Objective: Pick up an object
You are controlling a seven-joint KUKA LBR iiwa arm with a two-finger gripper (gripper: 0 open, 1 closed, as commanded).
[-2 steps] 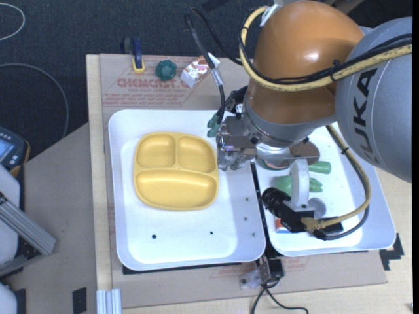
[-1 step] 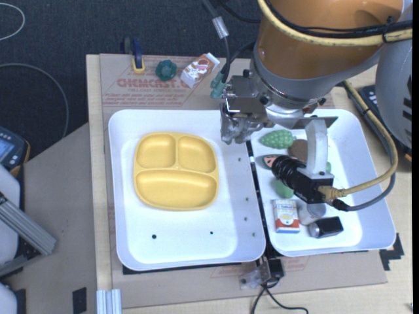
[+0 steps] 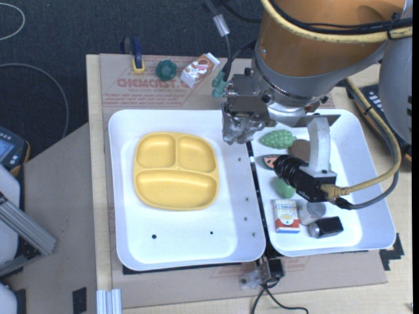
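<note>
Green bumpy object [image 3: 277,138] in right bin [image 3: 366,234], just beside jaws [image 3: 234,133]; jaw state impossible to tell.

Your divided plate [image 3: 175,171] in the left bin [image 3: 124,195], small carton [image 3: 286,216] near the right bin [image 3: 366,234] front, bumpy item [image 3: 277,138] behind it, perhaps partly hidden.

Fixed overhead camera, slanted down over both bins [image 3: 124,175].
</note>
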